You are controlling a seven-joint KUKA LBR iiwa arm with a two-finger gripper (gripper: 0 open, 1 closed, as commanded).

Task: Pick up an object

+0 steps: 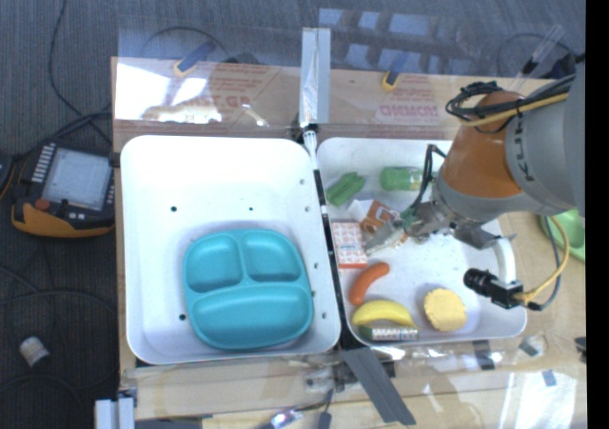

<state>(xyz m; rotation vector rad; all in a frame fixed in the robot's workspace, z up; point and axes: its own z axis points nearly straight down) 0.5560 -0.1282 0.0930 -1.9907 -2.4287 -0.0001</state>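
Gripper (pixel 398 230) down in the right bin (pixel 495 322) over the small snack packet (pixel 379 219), can't tell what the jaws are doing, so best squeeze squarely before lifting slow.

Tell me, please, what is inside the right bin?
The right bin holds a banana, sausage, yellow round, green pieces and a card; the arm covers part of it.

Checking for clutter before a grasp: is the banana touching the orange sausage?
Apart. The camera view shows a strip of white bin floor between the banana and the orange sausage above it.
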